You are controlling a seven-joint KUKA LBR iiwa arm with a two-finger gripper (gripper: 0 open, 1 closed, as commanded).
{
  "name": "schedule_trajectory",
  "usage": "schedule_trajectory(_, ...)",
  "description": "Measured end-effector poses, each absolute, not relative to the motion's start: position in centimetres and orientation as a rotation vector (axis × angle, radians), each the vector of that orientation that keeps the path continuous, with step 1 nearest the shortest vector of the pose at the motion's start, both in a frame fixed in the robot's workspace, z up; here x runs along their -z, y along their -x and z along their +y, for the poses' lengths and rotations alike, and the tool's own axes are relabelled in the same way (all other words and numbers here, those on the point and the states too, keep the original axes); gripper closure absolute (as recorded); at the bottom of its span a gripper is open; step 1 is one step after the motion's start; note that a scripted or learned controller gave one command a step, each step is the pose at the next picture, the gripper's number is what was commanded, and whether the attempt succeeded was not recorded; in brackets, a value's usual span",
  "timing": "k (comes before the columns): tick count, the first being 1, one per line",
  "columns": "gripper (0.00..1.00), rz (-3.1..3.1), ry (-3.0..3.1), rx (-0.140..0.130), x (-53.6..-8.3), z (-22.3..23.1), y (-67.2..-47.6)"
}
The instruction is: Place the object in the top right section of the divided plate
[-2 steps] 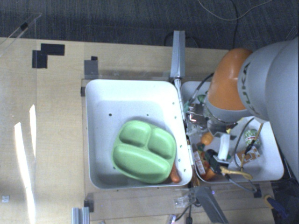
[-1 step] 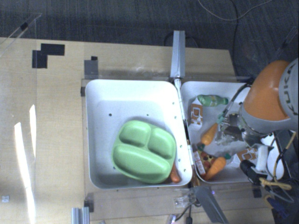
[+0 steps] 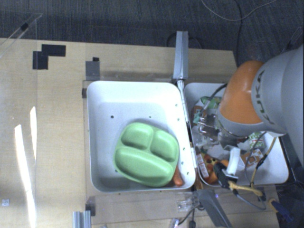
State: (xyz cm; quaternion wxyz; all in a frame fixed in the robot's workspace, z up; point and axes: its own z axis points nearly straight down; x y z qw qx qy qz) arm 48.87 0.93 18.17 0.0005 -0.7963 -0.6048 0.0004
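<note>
From the camera view, the green divided plate (image 3: pixel 147 154) sits in the left bin (image 3: pixel 104 127), toward its front right corner, nothing on its sections. A small orange object (image 3: pixel 177 178) peeks out at the plate's front right edge, against the bin wall. The arm (image 3: pixel 256 101) hangs over the right bin (image 3: pixel 280 172), above a jumble of small items (image 3: pixel 213 167). The gripper (image 3: pixel 209 127) is down in there; can't tell its state.

Dark carpet floor (image 3: pixel 118 8), light wooden bench (image 3: pixel 47 151)

Green divided plate (image 3: pixel 147 154) — three sections, lying flat, tilted askew — in left bin's lower part
</note>
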Motion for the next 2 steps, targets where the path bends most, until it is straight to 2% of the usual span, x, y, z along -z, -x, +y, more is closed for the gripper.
schedule_trajectory(2, 1.00, -1.913, 2.487, -0.008, -19.62, 1.13, -49.30)
